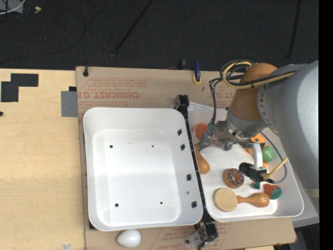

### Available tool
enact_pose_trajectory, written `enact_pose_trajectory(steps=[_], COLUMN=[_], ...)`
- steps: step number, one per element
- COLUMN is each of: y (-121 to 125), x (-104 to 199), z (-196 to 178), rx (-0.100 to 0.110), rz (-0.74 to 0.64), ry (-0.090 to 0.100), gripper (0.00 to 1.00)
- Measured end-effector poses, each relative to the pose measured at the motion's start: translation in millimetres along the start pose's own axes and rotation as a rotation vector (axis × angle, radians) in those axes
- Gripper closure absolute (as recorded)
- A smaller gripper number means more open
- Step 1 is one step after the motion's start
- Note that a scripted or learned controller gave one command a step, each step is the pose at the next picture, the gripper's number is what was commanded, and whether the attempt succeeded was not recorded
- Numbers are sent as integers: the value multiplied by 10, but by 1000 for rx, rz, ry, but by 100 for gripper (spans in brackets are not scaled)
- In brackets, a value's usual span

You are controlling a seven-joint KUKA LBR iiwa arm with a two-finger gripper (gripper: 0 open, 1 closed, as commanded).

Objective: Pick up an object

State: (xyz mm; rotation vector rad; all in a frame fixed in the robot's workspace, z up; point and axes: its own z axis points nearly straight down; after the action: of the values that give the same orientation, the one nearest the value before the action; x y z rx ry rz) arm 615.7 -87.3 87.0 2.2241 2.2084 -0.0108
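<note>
1. Two white bins sit side by side on a cardboard sheet, their inner walls meeting along a dark seam. The left bin shows its whole white floor, the widest open room.
2. A white egg lies on the cardboard just outside the left bin's near wall.
3. The right bin is crowded. A wooden paddle lies along its near wall, with a brown round piece just behind it. A tan pear-shaped piece sits against the seam, and a green piece lies toward the far right.
4. The gripper is low over the right bin's far end, just beside a small orange piece. How far open it is, and whether it touches anything, I cannot tell.
5. Red print on the cardboard runs upside down and is not clearly readable.
</note>
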Motion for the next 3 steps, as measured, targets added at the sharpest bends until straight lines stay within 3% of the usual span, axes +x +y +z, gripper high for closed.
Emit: enact_pose_trajectory(steps=[1,2,3], y=[270,-51,-81], x=[-2,-190,-1029], z=[10,-749,-812], rx=[10,1,4], rz=[-8,-6,-2], ry=[1,9,6], gripper=[0,0,0])
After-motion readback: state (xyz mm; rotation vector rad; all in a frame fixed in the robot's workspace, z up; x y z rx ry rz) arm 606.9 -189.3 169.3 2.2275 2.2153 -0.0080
